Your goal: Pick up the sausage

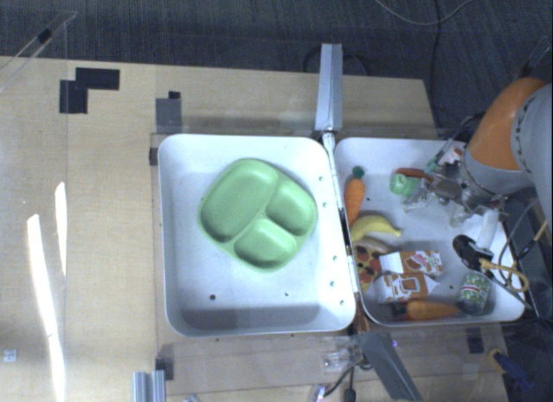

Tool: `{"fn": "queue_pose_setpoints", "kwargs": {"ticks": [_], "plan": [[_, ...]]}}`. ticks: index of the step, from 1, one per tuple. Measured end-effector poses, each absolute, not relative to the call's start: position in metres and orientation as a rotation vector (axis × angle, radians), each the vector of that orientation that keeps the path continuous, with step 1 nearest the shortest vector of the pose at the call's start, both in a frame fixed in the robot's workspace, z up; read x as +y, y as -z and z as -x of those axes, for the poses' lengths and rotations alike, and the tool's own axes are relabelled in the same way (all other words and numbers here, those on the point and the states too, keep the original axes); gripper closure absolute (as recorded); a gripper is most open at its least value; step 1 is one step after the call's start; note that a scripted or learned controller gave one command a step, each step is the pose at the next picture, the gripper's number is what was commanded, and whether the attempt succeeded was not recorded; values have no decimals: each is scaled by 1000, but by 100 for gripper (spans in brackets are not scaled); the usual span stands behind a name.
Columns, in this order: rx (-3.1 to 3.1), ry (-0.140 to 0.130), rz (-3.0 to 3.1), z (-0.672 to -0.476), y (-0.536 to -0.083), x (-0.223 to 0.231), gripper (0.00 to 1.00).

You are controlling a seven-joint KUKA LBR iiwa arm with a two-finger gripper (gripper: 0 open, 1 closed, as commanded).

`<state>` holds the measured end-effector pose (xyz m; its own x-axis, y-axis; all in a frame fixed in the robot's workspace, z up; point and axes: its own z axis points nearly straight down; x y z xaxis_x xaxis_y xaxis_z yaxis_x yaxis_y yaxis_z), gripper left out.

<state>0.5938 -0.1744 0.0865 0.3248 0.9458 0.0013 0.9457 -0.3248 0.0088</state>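
The sausage, brownish orange and long, lies along the front wall of the right bin. My gripper hangs over the back right part of that bin, well behind the sausage and apart from it. Just to its left are a small green object and a thin red piece. Nothing can be seen held in the gripper.
In the right bin also lie a carrot, a banana, a pizza slice, a white and red carton and a green can. The left bin holds a green divided plate.
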Motion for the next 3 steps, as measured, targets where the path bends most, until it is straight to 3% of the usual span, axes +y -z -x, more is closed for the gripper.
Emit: {"fn": "queue_pose_setpoints", "kwargs": {"ticks": [1, 2, 3], "plan": [[1483, 73, -2813, -657, -88, -186, 0], [1495, 54, -2796, -661, -97, -183, 100], [1831, -4, -2550, -671, -208, -103, 100]]}}
